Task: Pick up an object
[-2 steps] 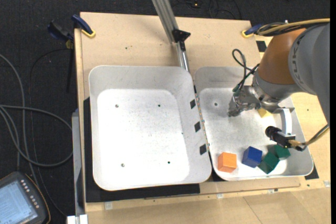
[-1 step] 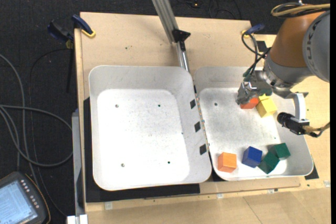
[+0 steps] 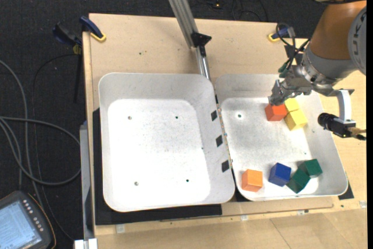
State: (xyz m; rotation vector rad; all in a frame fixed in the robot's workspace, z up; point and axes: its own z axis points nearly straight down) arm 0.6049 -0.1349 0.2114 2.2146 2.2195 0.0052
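The counter looks like pale, matt pressed wood. Both white bins appear as smooth plastic, finely speckled. The coloured blocks look smooth and matt, and the arm's orange band shines glossy.

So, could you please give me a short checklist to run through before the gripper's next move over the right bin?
1. Gripper above a target: ok, it sits right over the red-orange block.
2. Block held: cannot tell.
3. Neighbour spacing: not ok, the yellow blocks touch the red-orange block's right side.
4. Other blocks out of the way: ok, the orange block, blue block and green blocks lie along the near edge.
5. Blocks inside the right bin: ok.
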